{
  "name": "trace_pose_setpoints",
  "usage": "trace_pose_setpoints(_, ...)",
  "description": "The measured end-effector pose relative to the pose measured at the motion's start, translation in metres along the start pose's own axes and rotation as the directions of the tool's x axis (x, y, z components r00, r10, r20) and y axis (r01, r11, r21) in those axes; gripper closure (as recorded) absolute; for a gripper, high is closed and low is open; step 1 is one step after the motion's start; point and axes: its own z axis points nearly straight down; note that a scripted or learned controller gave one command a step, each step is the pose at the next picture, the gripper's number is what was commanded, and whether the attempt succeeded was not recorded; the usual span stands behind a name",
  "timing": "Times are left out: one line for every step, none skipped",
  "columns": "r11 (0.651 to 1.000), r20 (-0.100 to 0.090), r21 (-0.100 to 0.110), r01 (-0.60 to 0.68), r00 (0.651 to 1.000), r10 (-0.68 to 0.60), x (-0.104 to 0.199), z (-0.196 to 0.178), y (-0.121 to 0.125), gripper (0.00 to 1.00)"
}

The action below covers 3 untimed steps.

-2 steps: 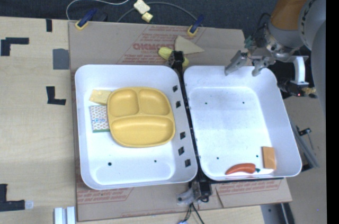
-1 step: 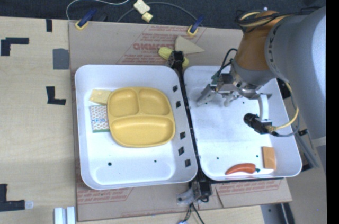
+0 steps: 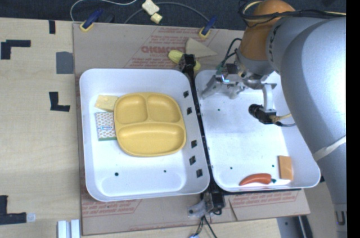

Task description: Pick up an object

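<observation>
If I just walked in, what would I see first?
Probably the big yellow divided plate lying in the left bin, with two small flat packets tucked against its left side. Then the huge grey arm with its orange band, reaching in from the right over the right bin. Near that bin's front edge lie a little red sausage-shaped thing and a small orange block.

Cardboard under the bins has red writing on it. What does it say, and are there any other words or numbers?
Cardboard sheet: red printing, seen upside down and too blurred to read.
Small patterned card in the left bin: a fine print or pattern, too small to read.
No other words or numbers can be read.
</observation>
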Motion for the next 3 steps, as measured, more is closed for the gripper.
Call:
trace_pose_setpoints(1.0, 0.001, -0.006, -0.006, 1.0, 0.006, -0.075, -0.002, 0.0, 0.0)
trace_pose_setpoints(1.0, -0.001, -0.004, 0.002, 1.0, -0.002, 0.003, -0.002, -0.038, 0.0)
trace_pose_setpoints(1.0, 0.001, 0.005, -0.001, 1.0, 0.001, 0.004, -0.001, -0.001, 0.0)
